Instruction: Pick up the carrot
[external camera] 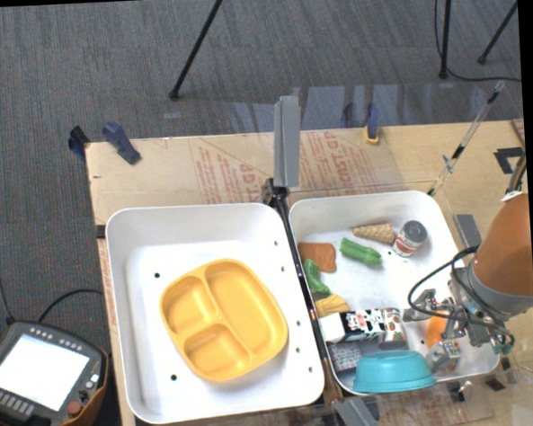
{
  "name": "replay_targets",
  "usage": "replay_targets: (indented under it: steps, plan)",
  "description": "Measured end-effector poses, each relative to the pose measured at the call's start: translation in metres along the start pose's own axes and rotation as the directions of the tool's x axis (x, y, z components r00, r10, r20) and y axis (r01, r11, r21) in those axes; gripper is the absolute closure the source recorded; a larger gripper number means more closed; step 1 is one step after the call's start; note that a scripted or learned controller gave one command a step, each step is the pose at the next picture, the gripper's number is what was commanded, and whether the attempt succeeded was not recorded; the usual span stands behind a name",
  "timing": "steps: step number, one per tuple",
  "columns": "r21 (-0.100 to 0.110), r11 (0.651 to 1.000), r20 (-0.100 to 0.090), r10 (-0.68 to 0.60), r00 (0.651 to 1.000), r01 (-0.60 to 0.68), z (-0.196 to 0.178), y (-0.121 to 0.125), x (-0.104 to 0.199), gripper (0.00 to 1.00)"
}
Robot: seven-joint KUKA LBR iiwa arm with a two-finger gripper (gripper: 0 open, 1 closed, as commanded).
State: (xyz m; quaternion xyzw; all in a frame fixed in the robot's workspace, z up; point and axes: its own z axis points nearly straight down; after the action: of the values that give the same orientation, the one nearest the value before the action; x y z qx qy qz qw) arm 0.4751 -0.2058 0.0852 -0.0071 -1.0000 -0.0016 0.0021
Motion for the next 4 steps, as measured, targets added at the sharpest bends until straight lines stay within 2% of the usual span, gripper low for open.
replay_targets:
  steps: [1, 2, 3, 4]
  plan:
    - [0.032, 0.996, 0.020, -0.081, 0.997, 0.080, -0.007, 0.031, -0.002, 0.00]
    - [0.040, 0.999, 0.027, 0.013, 1.000, -0.014, -0.008, 0.042, -0.005, 0.00]
    - [0.049, 0.999, 0.040, 0.013, 0.999, -0.015, -0.020, 0.037, -0.008, 1.00]
    - [0.030, 0.996, 0.017, -0.079, 0.997, 0.078, -0.033, 0.045, -0.001, 1.00]
